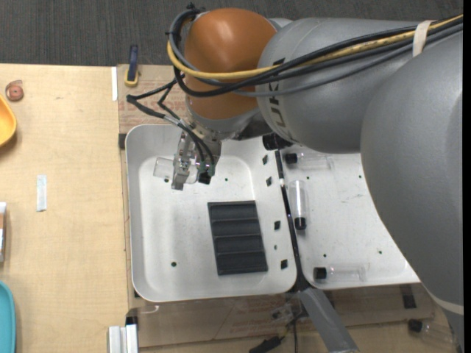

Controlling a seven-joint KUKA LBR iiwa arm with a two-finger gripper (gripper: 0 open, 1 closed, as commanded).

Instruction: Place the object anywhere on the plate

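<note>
The gripper (185, 169) is recorded low over the upper left part of the left bin (147, 271), under the orange band (221, 57) of the arm. Whether it is open or closed cannot be told from this view. The black ribbed rectangular block (237, 237) is seen lying flat on the floor of the same bin, lower and to the right, apart from the gripper, and a slender pen-like item (298, 210) is noted in the right bin (353, 226), just beside the divider.

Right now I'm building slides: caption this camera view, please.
Gripper hovers over the left white bin, near a black ribbed block.
</note>
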